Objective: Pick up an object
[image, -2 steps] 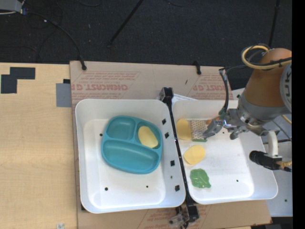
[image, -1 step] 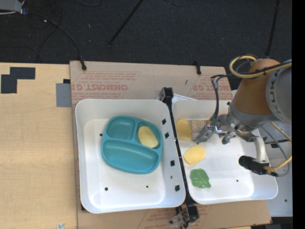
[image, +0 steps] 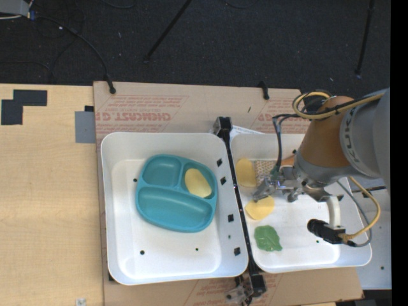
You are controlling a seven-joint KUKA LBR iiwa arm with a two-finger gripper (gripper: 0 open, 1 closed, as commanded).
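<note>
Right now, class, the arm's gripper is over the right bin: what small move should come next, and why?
Probably a short descent: the gripper hovers just above the flat yellow piece in the right white bin, beside the green leaf-shaped piece, holding nothing visible.

Two white bins sit side by side, a left bin (image: 121, 234) and a right bin (image: 299, 260). There is one teal divided plate (image: 169, 203). Three yellow pieces are counted: one on the plate (image: 198, 182), and two in the right bin (image: 245, 169) (image: 260, 208). One green piece (image: 268, 238) is there, and one arm (image: 338, 139).
</note>
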